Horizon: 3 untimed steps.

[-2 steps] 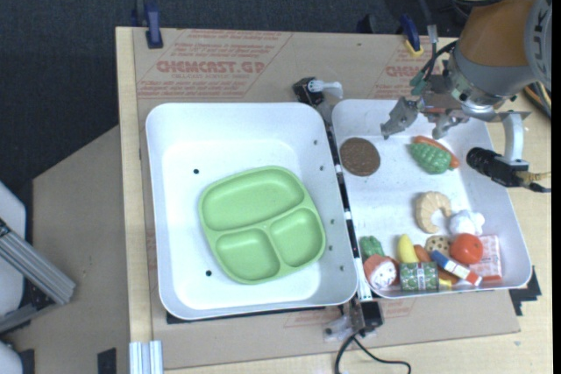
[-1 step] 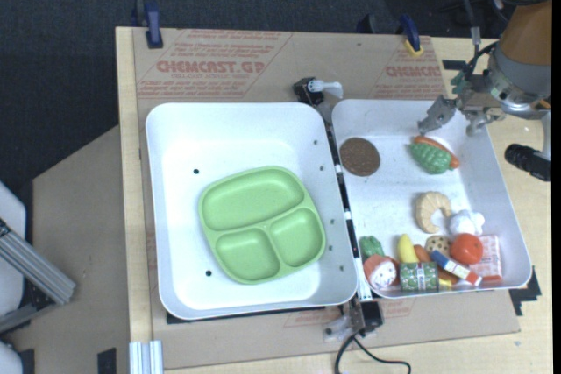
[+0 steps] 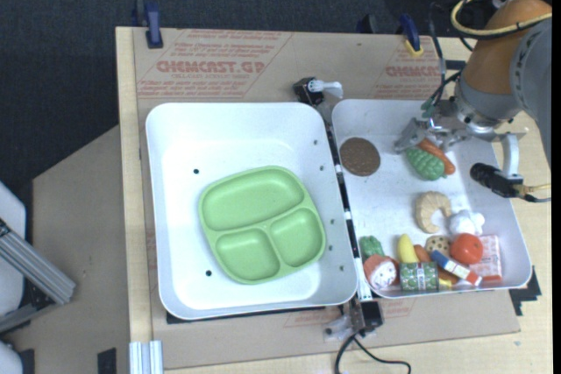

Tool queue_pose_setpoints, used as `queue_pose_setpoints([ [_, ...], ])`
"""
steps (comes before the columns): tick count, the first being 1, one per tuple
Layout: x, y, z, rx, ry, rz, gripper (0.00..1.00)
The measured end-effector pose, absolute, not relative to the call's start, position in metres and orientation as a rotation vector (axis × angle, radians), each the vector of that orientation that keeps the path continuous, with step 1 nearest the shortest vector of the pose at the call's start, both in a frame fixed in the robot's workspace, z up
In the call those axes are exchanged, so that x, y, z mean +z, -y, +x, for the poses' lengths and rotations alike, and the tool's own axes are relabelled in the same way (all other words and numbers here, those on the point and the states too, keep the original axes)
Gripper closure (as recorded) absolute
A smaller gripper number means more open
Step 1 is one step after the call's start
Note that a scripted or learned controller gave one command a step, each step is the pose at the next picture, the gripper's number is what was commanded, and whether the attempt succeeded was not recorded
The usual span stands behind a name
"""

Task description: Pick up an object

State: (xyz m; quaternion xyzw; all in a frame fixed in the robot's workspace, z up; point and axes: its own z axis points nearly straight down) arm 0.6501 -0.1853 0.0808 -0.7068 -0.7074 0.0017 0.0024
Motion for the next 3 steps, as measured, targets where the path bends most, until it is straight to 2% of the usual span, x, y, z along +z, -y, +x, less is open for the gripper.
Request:
queue_pose_setpoints([
  [1,0.147,0.194,0.669,-0.006,2.229,-2.226,0.0],
  [2,0.08,0.163,0.629,0.006,2.215,-2.214,0.0],
  [3,0.084,0.171,0.519,0.008,2.209,-2.222,0.0],
])
